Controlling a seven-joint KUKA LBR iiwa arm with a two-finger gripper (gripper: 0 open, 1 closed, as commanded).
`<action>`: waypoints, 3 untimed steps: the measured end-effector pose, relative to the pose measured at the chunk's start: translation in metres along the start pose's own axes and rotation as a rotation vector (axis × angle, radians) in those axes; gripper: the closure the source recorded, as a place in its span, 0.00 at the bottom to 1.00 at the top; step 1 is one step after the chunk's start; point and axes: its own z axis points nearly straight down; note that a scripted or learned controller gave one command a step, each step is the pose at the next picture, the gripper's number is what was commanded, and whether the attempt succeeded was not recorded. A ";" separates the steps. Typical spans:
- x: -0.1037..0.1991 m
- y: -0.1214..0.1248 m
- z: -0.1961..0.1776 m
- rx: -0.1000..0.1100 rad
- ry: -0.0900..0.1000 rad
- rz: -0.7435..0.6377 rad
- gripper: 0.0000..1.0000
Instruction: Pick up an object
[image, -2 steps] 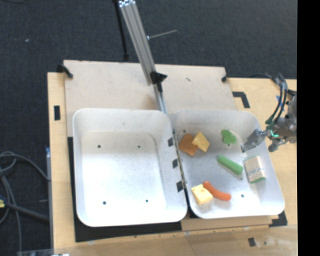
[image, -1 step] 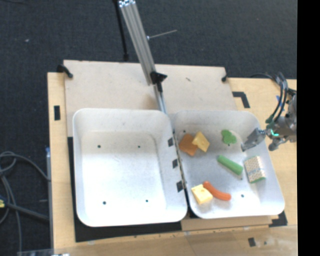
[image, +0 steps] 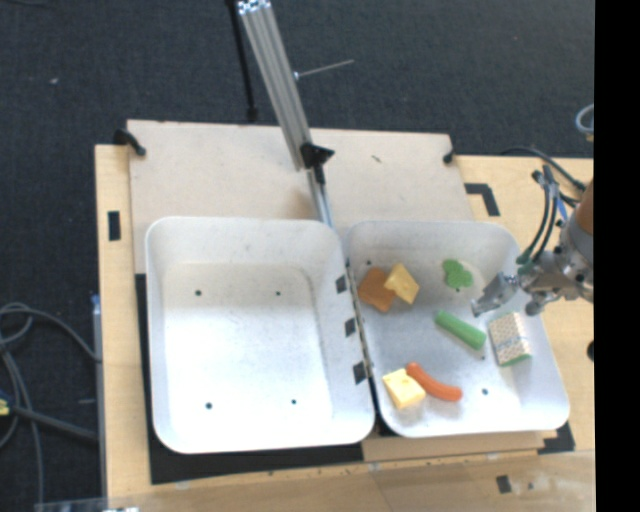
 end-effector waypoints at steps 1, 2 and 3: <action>0.000 -0.009 0.059 0.002 0.001 -0.001 0.00; -0.007 -0.018 0.113 0.003 0.001 -0.001 0.00; -0.006 -0.015 0.099 -0.009 0.002 0.004 1.00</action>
